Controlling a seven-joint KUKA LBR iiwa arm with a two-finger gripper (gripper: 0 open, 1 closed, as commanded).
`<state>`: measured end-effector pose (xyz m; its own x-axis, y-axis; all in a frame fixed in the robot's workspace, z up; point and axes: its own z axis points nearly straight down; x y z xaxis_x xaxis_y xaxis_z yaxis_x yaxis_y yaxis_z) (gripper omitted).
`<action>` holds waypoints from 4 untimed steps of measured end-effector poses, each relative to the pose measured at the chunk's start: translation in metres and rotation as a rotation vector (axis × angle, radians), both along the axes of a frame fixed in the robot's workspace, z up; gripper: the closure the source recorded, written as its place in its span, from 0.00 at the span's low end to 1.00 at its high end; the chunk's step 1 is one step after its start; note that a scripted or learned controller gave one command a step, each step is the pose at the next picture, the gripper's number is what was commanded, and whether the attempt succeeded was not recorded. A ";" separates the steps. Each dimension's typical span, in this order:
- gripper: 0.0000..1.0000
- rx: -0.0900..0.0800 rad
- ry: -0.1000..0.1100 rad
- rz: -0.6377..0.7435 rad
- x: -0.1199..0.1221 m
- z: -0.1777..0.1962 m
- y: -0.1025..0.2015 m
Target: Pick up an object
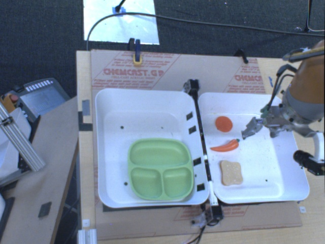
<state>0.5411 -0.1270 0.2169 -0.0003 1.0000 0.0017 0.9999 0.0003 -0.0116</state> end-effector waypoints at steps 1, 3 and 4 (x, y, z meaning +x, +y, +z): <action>0.00 -0.002 -0.013 0.003 0.003 0.007 0.000; 0.00 -0.001 -0.008 0.001 -0.002 -0.116 -0.001; 0.00 -0.002 -0.012 0.001 -0.001 -0.133 -0.001</action>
<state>0.5399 -0.1280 0.0840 -0.0016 1.0000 0.0001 1.0000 0.0016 0.0000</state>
